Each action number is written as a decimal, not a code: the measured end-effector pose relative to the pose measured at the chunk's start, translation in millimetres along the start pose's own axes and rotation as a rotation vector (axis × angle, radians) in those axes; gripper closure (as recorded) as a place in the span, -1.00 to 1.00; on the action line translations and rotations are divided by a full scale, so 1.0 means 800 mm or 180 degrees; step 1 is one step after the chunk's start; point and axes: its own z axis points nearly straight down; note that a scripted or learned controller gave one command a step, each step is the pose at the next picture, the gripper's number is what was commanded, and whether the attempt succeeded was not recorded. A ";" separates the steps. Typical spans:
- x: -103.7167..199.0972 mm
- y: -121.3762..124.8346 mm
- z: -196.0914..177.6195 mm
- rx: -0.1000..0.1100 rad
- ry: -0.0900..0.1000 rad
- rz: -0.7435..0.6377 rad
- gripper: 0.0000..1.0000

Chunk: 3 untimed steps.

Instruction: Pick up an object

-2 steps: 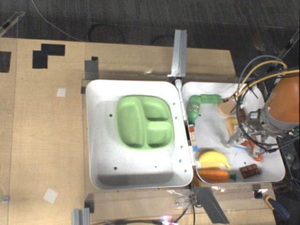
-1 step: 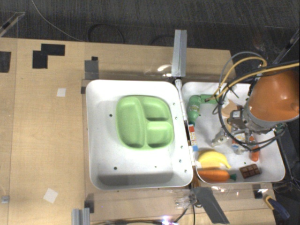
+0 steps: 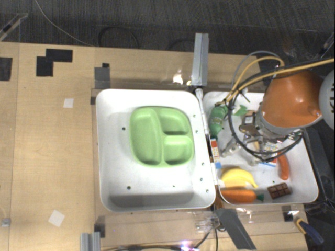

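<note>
- Banana (image 3: pixel 239 178) seen in right bin (image 3: pixel 310 184), just below gripper (image 3: pixel 250 146), apart from it.
- Gripper's finger state cannot be told; hidden under wrist.

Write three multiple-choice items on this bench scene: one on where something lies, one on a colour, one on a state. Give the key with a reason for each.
1. Where does the green divided tray lie?
A. In the left bin
B. In the right bin
C. On the bare bench

2. What colour is the band above the arm's wrist?
A. Blue
B. Orange
C. White

3. How does the banana lie?
A. Lifted clear above the bin
B. Resting on the right bin's floor
C. Inside the green tray

Key: 1 A, the tray sits inside the left bin. 2 B, the band is plainly orange. 3 B, the banana rests in the right bin, beside a carrot at its near edge.
</note>
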 end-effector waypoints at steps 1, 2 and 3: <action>0.049 -0.005 -0.003 -0.0035 0.0009 0.0085 -1.00; -0.012 0.012 -0.001 0.0003 0.0008 0.0364 -1.00; -0.020 0.009 -0.016 0.0030 -0.0029 0.0361 1.00</action>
